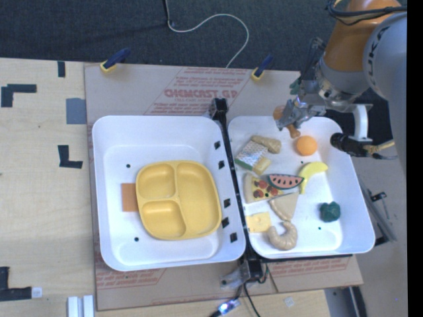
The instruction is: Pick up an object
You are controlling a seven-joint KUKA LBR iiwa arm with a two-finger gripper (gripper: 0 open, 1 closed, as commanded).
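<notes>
Right bin (pixel 344 240) held approx. 10 toy foods, incl. 1 orange (pixel 305 145); left bin (pixel 106 197) 1 yellow tray (pixel 178 199). Jaws' state: can't tell.

1. The tabletop (pixel 39 197) is light wood-toned, marked with short black tape pieces (pixel 16 93) and a grey patch (pixel 76 110).
2. A brown cardboard sheet (pixel 192 91) with red printing lies on the tabletop.
3. Two blue-and-yellow clamps (pixel 114 59) (pixel 262 66) grip the sheet's far edge.
4. Beyond the tabletop lies dark carpet-like floor (pixel 79 12), crossed by a white cable (pixel 211 20).
</notes>
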